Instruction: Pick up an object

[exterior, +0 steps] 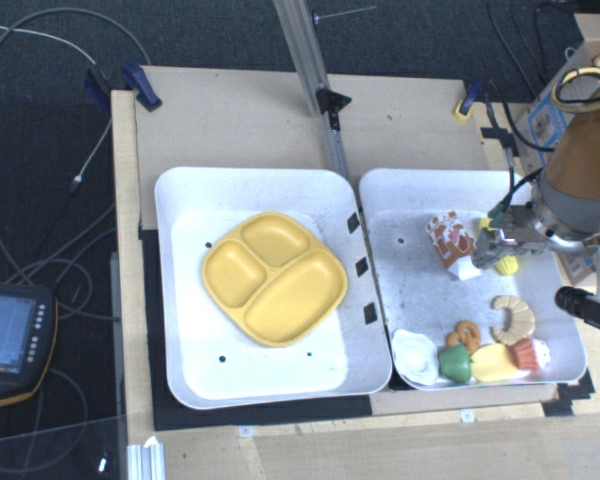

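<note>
The claw (pixel 502 250) hangs over the right bin (pixel 410 298), reaching in from three o'clock under the grey arm with its orange band (pixel 587 163). Whether it is open or closed cannot be told from this slanted view; nothing is plainly seen between its parts. Just at its nine o'clock, touching or nearly so, lies a red-and-white patterned carton (pixel 450 240), tilted on the bin floor. A small yellow piece (pixel 509 265) shows right beneath the claw.

Toward six o'clock from the claw rests a pale croissant (pixel 513 316). Further down, along the bin's near edge, a cluster sits close together: a small pretzel (pixel 463 334), a green pepper (pixel 456 364), a yellow piece (pixel 495 363), a red-and-white cupcake (pixel 528 353) and a white shell-like item (pixel 413 353) at the corner.

At nine o'clock, well apart, the left bin (pixel 185 348) holds a yellow divided plate (pixel 274 278) with three compartments. Both bins rest on the wooden tabletop (pixel 230 118).
</note>
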